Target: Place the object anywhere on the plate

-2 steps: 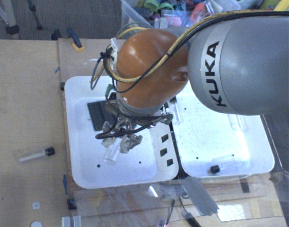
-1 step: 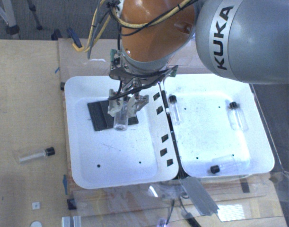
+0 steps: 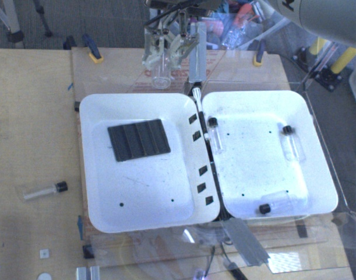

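A dark ribbed plate (image 3: 138, 139) lies flat in the left white bin (image 3: 96, 212), toward its upper left. My gripper (image 3: 169, 48) hangs high over the bench behind the bins, above the left bin's far rim. Its pale fingers are shut on a clear vial (image 3: 161, 76), which hangs upright below them, well behind and above the plate. Three more clear vials with black caps lie in the right bin (image 3: 323, 200): one (image 3: 214, 136) by the left wall, one (image 3: 291, 143) at the right, and one (image 3: 275, 206) at the front.
Another capped vial (image 3: 43, 190) lies on the wooden bench left of the bins. A divider with black tabs (image 3: 201, 162) runs between the bins. Blue and yellow clamps (image 3: 91, 49) and clutter sit along the back edge.
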You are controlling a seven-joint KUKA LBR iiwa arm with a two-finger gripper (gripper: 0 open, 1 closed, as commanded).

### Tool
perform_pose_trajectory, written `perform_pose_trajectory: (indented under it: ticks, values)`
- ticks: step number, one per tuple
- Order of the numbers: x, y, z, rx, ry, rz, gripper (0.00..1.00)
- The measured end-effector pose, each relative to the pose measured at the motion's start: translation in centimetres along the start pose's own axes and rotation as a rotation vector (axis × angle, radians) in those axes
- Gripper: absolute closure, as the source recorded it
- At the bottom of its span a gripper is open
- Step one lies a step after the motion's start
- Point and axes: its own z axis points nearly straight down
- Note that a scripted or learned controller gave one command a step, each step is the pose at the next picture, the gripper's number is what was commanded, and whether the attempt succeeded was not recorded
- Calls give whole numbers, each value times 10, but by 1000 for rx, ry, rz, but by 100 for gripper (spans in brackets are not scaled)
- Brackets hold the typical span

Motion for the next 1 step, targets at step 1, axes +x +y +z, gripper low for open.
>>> perform_pose_trajectory:
  ticks: [1]
  values:
    - [17,59,183,-5,1,-287,100]
